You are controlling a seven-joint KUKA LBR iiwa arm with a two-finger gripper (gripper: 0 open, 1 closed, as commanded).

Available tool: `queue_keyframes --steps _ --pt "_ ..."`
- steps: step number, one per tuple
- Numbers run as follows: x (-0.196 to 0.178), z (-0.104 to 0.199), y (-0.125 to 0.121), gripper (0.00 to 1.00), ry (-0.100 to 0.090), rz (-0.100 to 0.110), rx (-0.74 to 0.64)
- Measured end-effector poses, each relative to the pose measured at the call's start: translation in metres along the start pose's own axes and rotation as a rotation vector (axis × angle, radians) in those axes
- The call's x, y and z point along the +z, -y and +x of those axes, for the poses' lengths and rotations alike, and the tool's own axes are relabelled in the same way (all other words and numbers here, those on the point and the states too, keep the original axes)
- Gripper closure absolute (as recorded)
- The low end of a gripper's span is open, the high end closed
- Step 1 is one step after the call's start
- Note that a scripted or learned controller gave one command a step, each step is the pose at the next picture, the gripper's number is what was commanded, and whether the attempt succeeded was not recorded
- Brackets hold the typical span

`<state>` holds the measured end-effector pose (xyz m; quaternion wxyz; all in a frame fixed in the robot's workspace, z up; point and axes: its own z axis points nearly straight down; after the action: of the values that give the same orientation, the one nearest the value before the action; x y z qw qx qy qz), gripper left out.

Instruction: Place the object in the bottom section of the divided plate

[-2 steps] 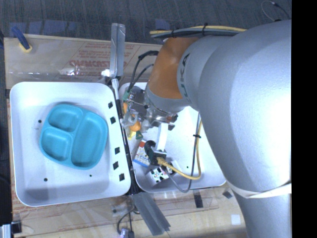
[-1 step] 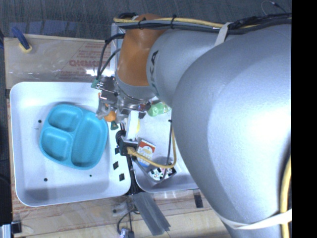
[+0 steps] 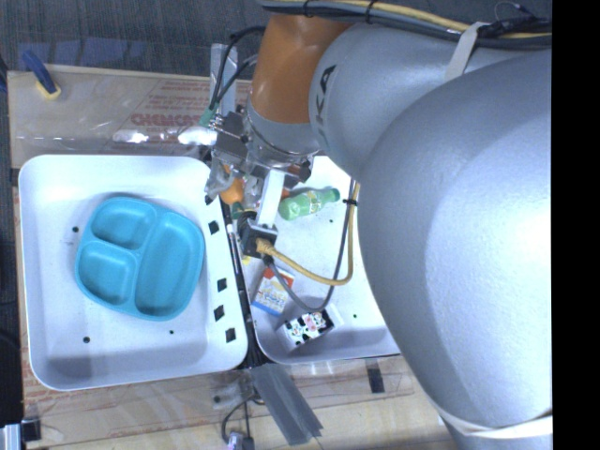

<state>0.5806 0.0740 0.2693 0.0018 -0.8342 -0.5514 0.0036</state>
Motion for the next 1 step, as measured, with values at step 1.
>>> queue_keyframes --steps 1 --pt "0.0005 -0.0087 0.0493 1.0 0.0 0.0 -0.022"
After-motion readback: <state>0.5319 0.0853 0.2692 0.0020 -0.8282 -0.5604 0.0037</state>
